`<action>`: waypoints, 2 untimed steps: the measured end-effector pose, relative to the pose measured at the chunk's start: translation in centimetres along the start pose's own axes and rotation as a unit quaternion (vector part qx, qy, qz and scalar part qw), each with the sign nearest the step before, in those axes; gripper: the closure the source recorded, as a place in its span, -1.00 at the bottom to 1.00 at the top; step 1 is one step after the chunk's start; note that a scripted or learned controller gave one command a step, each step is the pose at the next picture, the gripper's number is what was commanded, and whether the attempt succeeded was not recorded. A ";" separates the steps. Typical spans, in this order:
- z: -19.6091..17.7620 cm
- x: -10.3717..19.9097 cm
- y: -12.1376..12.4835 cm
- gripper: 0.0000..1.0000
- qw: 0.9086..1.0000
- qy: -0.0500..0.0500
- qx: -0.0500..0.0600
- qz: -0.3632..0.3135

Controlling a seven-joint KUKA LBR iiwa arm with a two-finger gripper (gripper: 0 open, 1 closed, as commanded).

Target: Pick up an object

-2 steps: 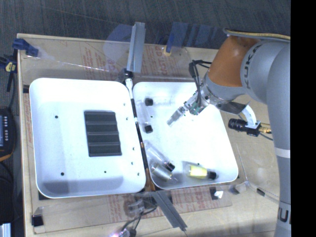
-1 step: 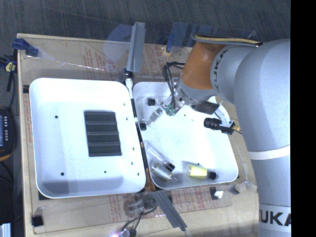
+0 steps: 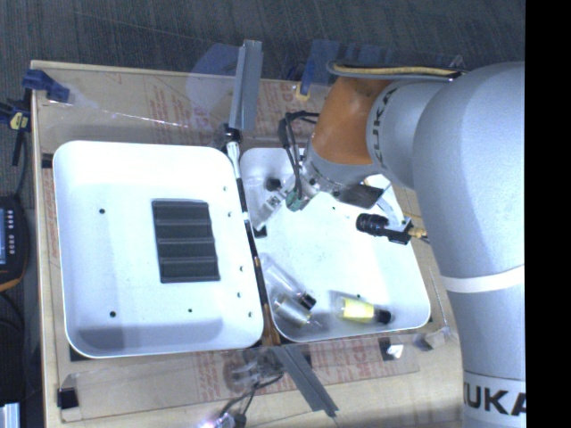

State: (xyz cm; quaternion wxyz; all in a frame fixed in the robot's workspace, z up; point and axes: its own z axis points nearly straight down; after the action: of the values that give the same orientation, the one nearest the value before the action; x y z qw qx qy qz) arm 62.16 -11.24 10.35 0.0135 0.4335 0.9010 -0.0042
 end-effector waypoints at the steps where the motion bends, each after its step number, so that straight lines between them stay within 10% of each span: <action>1: -10.4 0.2 -8.3 -1.00 1.000 0.014 0.002 0.010; 2: -2.9 -0.4 -2.9 -1.00 0.999 0.015 0.002 -0.048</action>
State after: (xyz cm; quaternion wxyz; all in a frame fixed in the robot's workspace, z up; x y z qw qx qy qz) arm 60.13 -13.33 13.25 -0.0011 0.3902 0.9207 -0.0004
